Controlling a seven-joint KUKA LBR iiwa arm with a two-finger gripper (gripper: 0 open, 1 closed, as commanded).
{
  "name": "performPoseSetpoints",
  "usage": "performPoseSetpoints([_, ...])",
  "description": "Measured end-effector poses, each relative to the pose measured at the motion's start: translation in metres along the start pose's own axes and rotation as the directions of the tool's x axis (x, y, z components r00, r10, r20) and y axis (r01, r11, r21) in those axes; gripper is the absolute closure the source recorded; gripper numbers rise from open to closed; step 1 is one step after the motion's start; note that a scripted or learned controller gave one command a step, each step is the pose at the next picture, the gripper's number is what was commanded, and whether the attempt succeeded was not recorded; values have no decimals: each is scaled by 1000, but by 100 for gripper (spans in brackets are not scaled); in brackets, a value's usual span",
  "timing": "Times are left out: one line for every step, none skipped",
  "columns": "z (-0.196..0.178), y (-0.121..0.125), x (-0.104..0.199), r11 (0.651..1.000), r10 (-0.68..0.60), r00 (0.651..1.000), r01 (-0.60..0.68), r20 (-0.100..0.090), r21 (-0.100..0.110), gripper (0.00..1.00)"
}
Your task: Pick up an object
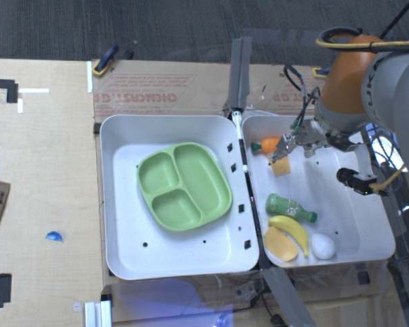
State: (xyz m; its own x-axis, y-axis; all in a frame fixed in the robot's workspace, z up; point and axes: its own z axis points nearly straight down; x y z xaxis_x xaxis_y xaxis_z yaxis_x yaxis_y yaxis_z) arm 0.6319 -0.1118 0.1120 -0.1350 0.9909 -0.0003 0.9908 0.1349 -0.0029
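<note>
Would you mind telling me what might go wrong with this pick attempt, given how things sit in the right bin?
The gripper sits over a small tan block with an orange carrot-like toy right beside it, so it might nudge or catch the wrong one. Both lie near the bin wall, which may block a finger. The green bottle, banana and white egg lie clustered, making later picks harder.

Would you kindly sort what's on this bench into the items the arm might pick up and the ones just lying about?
For the job: gripper, tan block, orange piece, green bottle, banana, white egg, all in the right bin.

Lying about: green divided plate in the left bin, blue piece on the bench.
</note>
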Motion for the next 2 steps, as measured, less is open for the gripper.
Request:
performPoseSetpoints([22, -24, 12, 1000, 2, 1000, -2, -1, 1, 0])
performPoseSetpoints([21, 26, 7, 1000, -20, 1000, 20, 0, -2, 0])
